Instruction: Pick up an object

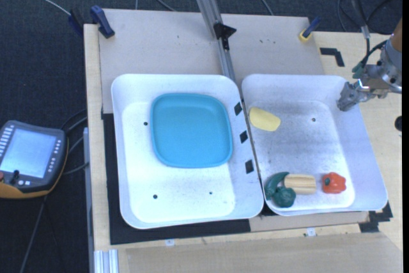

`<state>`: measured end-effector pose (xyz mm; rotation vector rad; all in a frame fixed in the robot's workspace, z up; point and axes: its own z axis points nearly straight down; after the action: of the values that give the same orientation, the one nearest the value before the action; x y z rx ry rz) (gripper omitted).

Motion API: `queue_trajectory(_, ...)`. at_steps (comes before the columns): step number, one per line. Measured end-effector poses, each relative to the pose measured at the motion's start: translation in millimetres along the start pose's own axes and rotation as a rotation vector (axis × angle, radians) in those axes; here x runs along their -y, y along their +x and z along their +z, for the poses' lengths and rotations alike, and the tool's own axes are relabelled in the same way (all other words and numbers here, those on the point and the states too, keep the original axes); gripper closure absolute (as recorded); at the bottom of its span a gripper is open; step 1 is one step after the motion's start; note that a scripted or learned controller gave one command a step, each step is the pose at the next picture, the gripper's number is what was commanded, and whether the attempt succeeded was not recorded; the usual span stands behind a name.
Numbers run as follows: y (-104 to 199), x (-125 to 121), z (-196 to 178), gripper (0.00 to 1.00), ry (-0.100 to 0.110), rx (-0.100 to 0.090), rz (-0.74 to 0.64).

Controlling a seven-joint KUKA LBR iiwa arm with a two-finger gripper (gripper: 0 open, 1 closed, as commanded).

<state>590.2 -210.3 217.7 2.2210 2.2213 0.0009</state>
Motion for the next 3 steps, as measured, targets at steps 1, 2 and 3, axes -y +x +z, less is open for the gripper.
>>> queue_trajectory(1,59.2,7.9,0.0,1.00,0.000,-0.001,-0.005)
queue_trajectory(2,108.7,6.1,-13.6,1.00,-0.001,-0.001,-0.004)
queue_trajectory(3,153.9,0.0,-17.2,1.00,0.000,-0.001,-0.004)
